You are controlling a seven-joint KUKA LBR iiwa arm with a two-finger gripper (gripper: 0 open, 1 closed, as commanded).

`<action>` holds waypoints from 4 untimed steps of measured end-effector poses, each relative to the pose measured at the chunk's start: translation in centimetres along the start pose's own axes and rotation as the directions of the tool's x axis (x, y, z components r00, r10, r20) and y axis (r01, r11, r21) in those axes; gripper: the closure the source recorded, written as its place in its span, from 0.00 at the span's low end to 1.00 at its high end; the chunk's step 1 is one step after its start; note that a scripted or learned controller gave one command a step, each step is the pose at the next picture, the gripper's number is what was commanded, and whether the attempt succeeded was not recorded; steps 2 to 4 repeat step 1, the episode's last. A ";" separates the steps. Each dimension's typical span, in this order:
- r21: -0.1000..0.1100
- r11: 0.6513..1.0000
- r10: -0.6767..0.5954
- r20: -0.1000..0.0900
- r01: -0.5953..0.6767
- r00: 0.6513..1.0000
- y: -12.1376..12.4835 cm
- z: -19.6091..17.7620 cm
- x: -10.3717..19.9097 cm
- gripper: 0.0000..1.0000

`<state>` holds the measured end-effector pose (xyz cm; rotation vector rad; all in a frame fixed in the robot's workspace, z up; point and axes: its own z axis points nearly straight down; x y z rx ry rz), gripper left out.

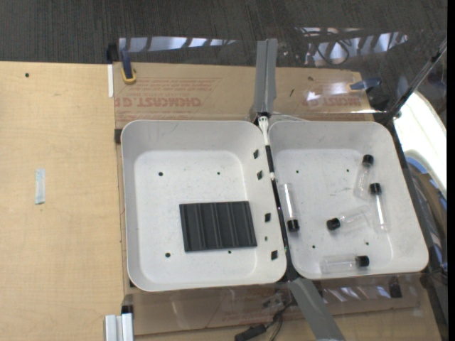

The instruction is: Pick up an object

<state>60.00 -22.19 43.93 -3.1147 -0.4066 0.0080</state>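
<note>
Closest vial [344, 263] lies sideways along the right bin [398, 148] front, long axis left-right; can't tell my gripper's state from here.

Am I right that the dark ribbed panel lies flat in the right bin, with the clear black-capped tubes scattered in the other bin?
Not quite: the bins are swapped. The camera view shows the dark ribbed panel lying flat in the left bin, while the clear black-capped tubes are scattered in the right bin.
</note>
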 end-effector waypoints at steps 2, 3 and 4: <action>0.001 1.000 -0.004 0.000 0.004 1.000 1.2 0.0 4.7 1.00; 0.001 1.000 -0.004 0.000 0.004 1.000 1.2 0.0 4.7 1.00; 0.001 1.000 -0.004 0.000 0.004 1.000 1.2 0.0 4.7 1.00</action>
